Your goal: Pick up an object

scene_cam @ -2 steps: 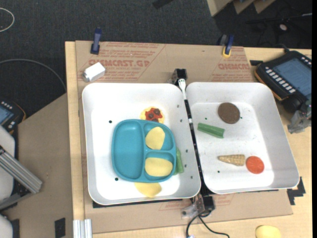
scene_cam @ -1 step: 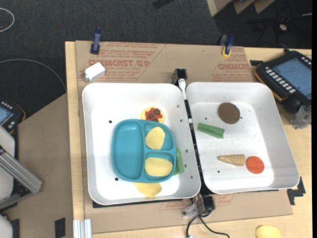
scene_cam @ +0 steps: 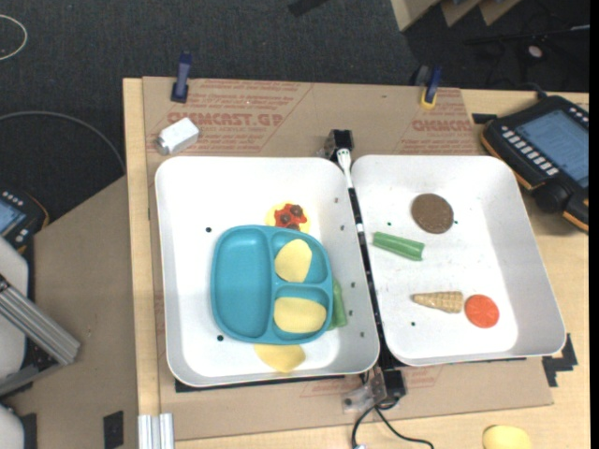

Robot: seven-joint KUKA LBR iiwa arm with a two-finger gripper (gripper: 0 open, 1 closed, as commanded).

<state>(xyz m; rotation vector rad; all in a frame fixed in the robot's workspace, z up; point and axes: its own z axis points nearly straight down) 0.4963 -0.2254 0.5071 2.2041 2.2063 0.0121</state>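
- The fingers' state cannot be told from this overhead view.
- In the left white plastic bin lies a blue three-compartment plastic tray; two yellow pieces sit in its compartments on the 3 o'clock side.
- A small red-and-yellow item touches the tray at 12 o'clock.
- In the right white bin, a green stick lies near the centre, a brown disc at its 1 o'clock.
- A tan cone and red disc lie toward 5 o'clock.
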